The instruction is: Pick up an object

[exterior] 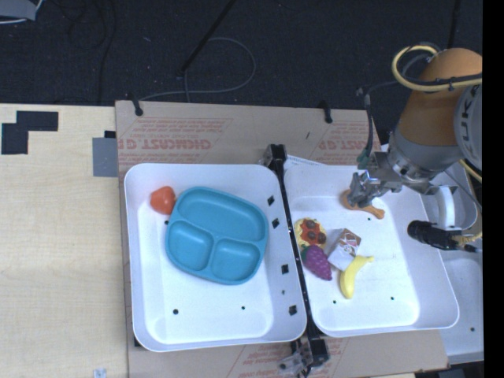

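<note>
Reaching in from the right, the arm (429,124) positions the end effector (364,191) low over the far part of the right bin (437,309). The end effector sits directly above a small tan object (372,208) lying on the bin floor, and appears to touch or nearly touch it. Whether the end effector is spread or closed on anything cannot be determined at this angle.

Right bin contents, grouped near the centre divider:
- a yellow-and-red item (311,231);
- a purple grape cluster (318,262) just beside it;
- a small brown-and-white carton (344,248);
- a yellow banana (351,276) touching the carton's near edge.

Left bin (150,313) contents:
- a blue three-compartment tray (216,235), lying flat;
- a red-orange round fruit (163,200) just beside the tray's far left corner.

Both bins rest side by side on cardboard sheeting (228,136) laid on the counter (55,250).
</note>
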Controlling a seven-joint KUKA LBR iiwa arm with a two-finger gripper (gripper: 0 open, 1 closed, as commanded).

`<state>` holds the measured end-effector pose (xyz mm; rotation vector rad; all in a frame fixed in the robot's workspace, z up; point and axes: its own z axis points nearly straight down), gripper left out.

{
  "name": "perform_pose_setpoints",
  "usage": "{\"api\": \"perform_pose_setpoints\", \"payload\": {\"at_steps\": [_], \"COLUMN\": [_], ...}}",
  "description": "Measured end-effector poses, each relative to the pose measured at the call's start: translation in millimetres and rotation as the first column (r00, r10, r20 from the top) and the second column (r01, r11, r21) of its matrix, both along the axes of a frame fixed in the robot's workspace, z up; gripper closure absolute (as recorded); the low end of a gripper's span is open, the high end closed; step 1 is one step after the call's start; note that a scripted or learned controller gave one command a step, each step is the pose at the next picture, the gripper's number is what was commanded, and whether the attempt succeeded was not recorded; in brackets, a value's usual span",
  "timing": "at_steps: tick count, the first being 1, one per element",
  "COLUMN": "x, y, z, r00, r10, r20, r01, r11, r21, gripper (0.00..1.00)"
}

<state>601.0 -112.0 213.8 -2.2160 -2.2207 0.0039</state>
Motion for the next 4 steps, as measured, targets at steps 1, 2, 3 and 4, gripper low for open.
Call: {"api": "perform_pose_setpoints", "payload": {"at_steps": [1, 2, 3, 4], "x": [-30, -53, -76, -100], "y": [40, 96, 147, 195], "z": [-5, 4, -3, -5], "r00": [1.0, 1.0, 1.0, 1.0], "r10": [-0.002, 0.001, 0.002, 0.002], "r20": [-0.001, -0.001, -0.002, -0.003], "r01": [0.002, -0.001, -0.002, -0.002], "r11": [1.0, 1.0, 1.0, 1.0], "r21": [0.0, 0.001, 0.001, 0.0], "gripper": [1.0, 1.0, 1.0, 1.0]}}
